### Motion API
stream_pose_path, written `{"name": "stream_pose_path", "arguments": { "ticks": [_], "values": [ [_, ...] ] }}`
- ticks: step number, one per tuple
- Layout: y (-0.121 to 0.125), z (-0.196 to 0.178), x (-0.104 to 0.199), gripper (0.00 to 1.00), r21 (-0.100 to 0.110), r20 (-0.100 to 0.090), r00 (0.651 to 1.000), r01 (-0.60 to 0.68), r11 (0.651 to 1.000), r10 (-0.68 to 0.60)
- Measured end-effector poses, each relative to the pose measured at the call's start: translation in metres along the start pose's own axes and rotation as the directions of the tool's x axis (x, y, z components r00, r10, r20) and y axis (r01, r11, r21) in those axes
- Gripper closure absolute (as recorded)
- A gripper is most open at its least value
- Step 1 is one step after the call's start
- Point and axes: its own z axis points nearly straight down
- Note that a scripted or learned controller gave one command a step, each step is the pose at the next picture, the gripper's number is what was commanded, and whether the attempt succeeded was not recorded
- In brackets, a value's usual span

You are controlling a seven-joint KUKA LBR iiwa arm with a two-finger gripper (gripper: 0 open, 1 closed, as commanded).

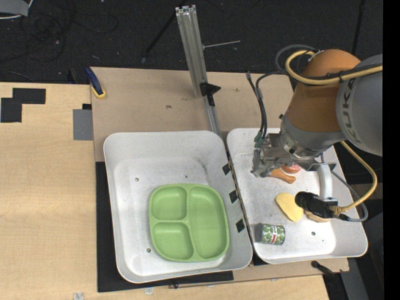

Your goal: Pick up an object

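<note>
Reaching in from the right, the grey arm with the orange band places its gripper (265, 162) low over the far-left part of the right shallow white plastic bin (350, 245). Whether the gripper is wide, narrow or holding anything cannot be told, since its own body hides that area. A small orange and white object (289, 173) lies in the right bin just beside the gripper, on its right side, partly covered by the wrist. A flat yellow rounded piece (287, 205) lies nearer, apart from the gripper. A small green can (272, 234) lies on its side near the bin's near-left corner. The left shallow white plastic bin (125, 161) holds a light green divided plastic plate (188, 222) in its near half. Both bins rest side by side on the tabletop (144, 102).
</note>
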Motion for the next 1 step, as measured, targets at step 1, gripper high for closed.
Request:
{"name": "stream_pose_path", "arguments": {
  "ticks": [1],
  "values": [
    [0.0005, -0.0006, 0.0588, 1.0, 0.0, 0.001, 1.0, 0.001, 1.0, -0.001]
  ]
}}
